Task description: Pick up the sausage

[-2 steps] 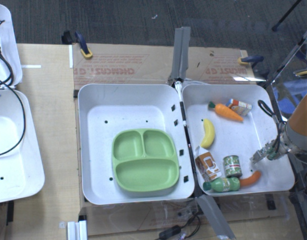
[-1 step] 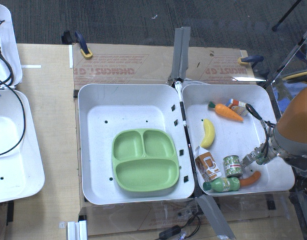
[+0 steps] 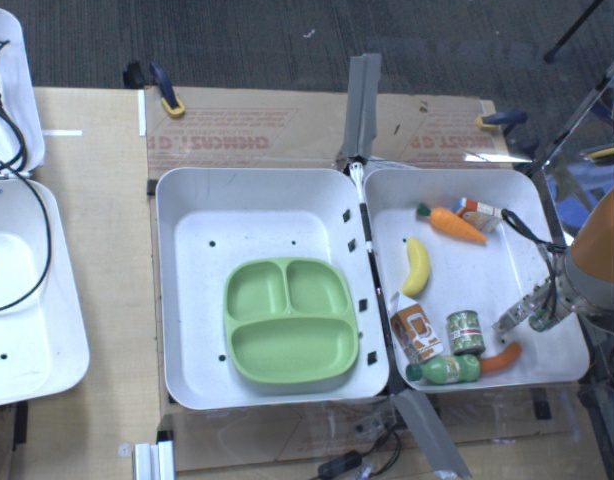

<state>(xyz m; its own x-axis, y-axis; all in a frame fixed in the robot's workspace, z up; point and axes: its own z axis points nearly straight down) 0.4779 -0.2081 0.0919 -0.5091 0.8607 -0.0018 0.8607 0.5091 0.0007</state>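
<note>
Two white bins side by side; the right bin [image 3: 387, 268] holds the action. Gripper [image 3: 522, 318] hovers near its right wall, fingers spread and grasping nothing. Sausage [image 3: 500, 359] lies just below, beside the green bottle [image 3: 445, 370]. Best drop straight down, straddling its middle.
</note>
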